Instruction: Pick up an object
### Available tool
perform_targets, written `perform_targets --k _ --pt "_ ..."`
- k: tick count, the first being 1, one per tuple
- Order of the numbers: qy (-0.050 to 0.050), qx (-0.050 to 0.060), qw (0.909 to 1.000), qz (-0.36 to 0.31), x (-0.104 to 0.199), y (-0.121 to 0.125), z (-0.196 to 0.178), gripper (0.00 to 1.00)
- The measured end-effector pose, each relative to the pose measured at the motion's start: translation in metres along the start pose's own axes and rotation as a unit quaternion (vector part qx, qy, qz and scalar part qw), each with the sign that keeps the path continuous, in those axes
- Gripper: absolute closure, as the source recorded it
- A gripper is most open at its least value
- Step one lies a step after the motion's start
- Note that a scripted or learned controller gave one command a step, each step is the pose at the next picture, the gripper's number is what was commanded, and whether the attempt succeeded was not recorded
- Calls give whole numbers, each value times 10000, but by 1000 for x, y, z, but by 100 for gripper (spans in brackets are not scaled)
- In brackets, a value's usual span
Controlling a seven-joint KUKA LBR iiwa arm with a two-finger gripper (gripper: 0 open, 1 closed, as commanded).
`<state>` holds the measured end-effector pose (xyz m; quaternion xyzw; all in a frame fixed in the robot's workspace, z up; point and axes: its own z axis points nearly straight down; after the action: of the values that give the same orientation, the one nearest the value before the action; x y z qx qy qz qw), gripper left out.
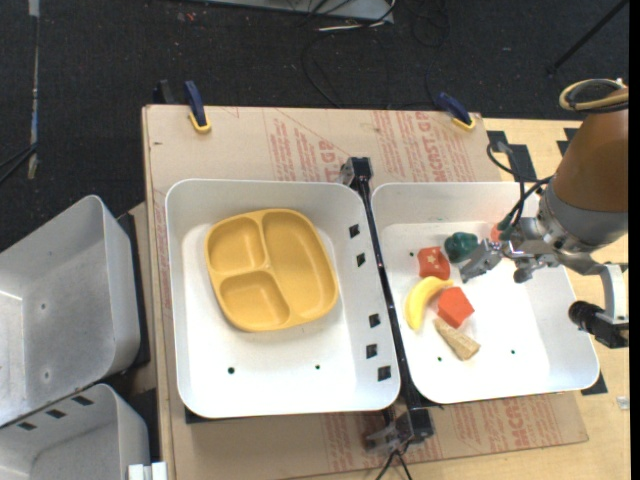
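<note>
You see two white bins: the left bin [190,368] bears a yellow divided plate [270,268]. The right bin [540,368] has the arm [595,183] over its far right side. Gripper [487,259] sits low beside the green object [462,245]; grip state: cannot tell. Nearby lie a banana [424,301], two red blocks [454,306] [433,263] and a tan piece [460,342]

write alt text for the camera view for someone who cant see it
The gripper hovers over the right bin beside a dark green object, near two red blocks, a banana and a tan piece. The left bin holds a yellow divided tray.
</note>
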<state>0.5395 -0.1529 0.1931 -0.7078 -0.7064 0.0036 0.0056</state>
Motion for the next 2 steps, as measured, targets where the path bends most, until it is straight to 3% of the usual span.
perform_targets --k 1,2 --pt "-12 -61 10000 -15 0 3 -6 0" --pt "-10 -53 10000 -23 6 11 42 0"
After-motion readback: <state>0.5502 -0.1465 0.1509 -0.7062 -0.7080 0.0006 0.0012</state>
